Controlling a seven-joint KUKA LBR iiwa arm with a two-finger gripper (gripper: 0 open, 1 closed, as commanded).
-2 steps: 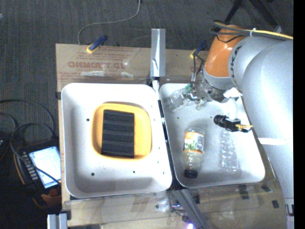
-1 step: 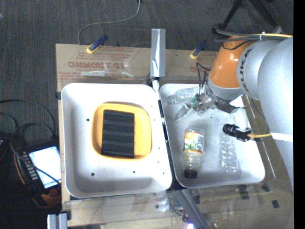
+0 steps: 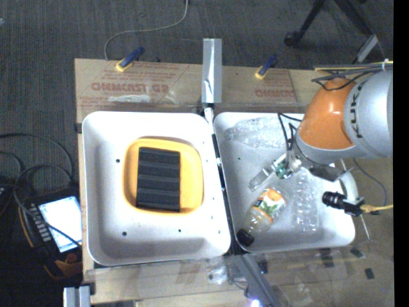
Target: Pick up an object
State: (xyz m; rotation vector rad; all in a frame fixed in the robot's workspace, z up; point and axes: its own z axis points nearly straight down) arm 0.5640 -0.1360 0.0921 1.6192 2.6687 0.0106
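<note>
The right bin (image 3: 227, 130) holds several clear plastic bottles. One with an orange label and a dark cap (image 3: 263, 211) lies near the front. A small bottle with a green neck (image 3: 271, 173) lies at the middle, and a clear bottle (image 3: 305, 200) lies to its right. A crumpled clear bottle (image 3: 255, 133) sits at the back. The arm's orange band (image 3: 326, 120) hangs over the bin's right half. My gripper (image 3: 294, 164) is below it, just right of the green-necked bottle and mostly hidden by the wrist.
The left bin (image 3: 102, 171) holds a yellow tray with a black ridged block (image 3: 158, 178). A metal post (image 3: 211, 69) stands behind the divide between the bins. A black connector with a cable (image 3: 339, 201) sticks out by the right bin's right wall.
</note>
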